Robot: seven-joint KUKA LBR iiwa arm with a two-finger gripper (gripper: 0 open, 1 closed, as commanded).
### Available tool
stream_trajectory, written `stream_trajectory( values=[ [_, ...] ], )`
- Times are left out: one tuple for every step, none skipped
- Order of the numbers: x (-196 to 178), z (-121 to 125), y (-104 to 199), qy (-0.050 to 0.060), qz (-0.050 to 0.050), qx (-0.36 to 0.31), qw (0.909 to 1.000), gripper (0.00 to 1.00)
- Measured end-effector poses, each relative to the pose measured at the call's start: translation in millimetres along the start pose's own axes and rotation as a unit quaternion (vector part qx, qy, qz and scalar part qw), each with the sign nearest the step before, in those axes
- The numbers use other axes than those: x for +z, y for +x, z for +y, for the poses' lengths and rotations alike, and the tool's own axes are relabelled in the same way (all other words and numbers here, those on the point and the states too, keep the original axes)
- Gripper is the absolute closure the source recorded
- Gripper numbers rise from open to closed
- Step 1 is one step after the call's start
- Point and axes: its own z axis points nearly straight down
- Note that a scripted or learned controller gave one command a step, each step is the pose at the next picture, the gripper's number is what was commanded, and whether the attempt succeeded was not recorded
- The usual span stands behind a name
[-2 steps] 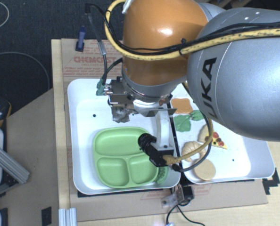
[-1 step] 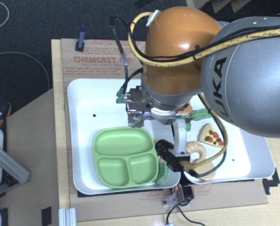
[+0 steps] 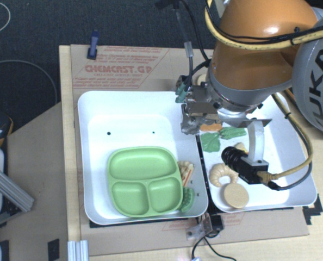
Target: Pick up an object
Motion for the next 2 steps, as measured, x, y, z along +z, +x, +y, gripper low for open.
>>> stream_trajectory(
  values=[
    [-8,0,4,0.001,0.000,-0.003,1.0000,1.00],
    [73,-2,-58,0.008,-0.001,0.000,1.0000,1.00]
  ],
)
